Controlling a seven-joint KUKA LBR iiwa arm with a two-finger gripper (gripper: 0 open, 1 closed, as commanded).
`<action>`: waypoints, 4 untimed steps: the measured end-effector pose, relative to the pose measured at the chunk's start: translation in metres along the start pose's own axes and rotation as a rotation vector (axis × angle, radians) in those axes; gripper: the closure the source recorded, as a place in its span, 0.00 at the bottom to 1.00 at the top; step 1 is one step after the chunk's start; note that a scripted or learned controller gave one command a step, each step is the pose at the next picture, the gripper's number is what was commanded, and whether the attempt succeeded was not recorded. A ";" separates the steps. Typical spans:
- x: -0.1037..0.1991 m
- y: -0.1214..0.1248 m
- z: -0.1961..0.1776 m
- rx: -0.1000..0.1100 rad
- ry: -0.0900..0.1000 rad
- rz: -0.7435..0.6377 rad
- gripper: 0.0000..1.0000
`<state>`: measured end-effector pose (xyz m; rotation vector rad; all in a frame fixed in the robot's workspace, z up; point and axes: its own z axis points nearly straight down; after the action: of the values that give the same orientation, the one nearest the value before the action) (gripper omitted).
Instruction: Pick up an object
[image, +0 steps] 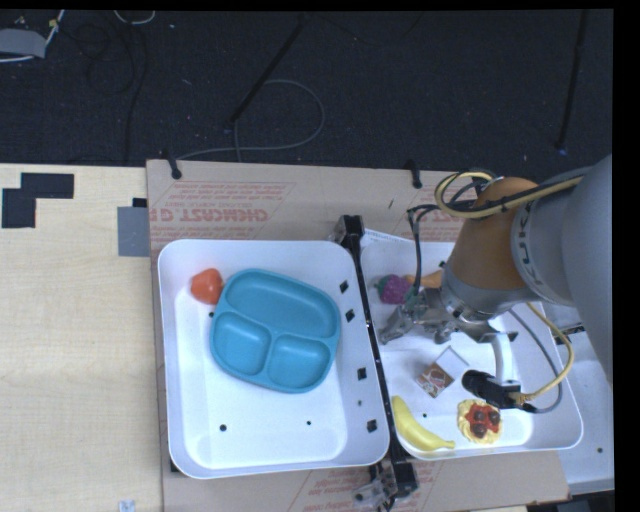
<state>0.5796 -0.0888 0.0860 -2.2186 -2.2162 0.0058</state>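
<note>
The blue tray (275, 330) is taking up most of the left bin (190, 440), with a red ball (206, 286) sitting just beside its top corner. Bare floor is showing along that bin's bottom. In the right bin (560, 435), the arm (500, 250) is crowding the top, and a purple toy (394, 289), small box (436, 379), banana (420, 428) and pizza toy (480, 420) are blocking the rest.

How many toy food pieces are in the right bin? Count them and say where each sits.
4 visible: a banana at the front left, a pizza slice beside it, a small brown block mid-bin, a purple piece at the back left. The arm may hide more.
</note>
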 end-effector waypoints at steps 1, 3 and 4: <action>-0.002 0.000 -0.011 -0.001 0.000 0.006 1.00; 0.000 0.010 -0.101 -0.008 -0.002 -0.001 1.00; -0.002 0.011 -0.154 -0.010 -0.002 -0.002 1.00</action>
<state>0.5915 -0.0907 0.2397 -2.2225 -2.2238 -0.0029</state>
